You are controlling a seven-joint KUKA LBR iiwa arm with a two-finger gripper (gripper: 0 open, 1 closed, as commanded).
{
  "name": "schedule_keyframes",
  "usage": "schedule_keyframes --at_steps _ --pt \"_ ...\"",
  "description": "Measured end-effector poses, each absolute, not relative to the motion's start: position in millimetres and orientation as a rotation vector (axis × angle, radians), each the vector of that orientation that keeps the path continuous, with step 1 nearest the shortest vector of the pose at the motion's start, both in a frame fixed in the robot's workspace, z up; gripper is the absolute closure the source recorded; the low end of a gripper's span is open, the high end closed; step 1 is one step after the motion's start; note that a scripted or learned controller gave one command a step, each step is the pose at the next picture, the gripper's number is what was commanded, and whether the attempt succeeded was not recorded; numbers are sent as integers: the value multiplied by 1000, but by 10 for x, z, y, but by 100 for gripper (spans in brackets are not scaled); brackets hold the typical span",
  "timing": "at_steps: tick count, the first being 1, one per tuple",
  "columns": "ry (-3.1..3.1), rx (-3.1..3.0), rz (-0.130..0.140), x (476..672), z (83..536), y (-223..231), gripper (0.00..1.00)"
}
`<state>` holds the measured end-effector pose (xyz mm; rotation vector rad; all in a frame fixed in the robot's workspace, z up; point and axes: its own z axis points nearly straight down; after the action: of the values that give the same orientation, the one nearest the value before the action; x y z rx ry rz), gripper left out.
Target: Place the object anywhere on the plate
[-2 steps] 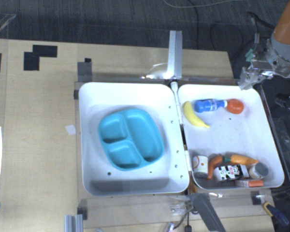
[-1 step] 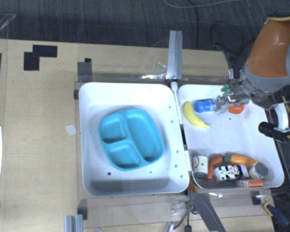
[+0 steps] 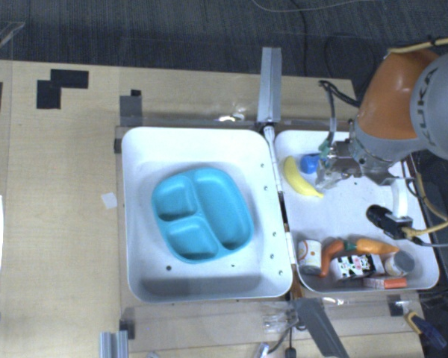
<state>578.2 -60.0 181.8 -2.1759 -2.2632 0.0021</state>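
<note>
Two white bins are sitting side by side on the tabletop, the left one keeping the blue plate (image 3: 201, 213) ready while the claw (image 3: 330, 168), its grip impossible to tell, is hovering beside the banana (image 3: 301, 180) and a blue object (image 3: 310, 163) in the right bin (image 3: 418, 271).

A blue sectioned plastic plate (image 3: 201, 213) is seen in the left white bin (image 3: 134, 222); the pincer (image 3: 327, 171) is poised beside a yellow banana (image 3: 300, 179) right of centre.

Tan bench (image 3: 52, 222); dark carpet floor (image 3: 134, 13) beyond.
</note>
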Motion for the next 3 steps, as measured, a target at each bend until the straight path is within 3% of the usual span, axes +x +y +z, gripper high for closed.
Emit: schedule_keyframes --at_steps 1,2,3 --pt "-2293 -2145 3 6260 1815 -129 100" --pt "-2557 -1822 2 5974 1818 451 100" --pt "-2417 -2005 3 6060 2092 138 100"
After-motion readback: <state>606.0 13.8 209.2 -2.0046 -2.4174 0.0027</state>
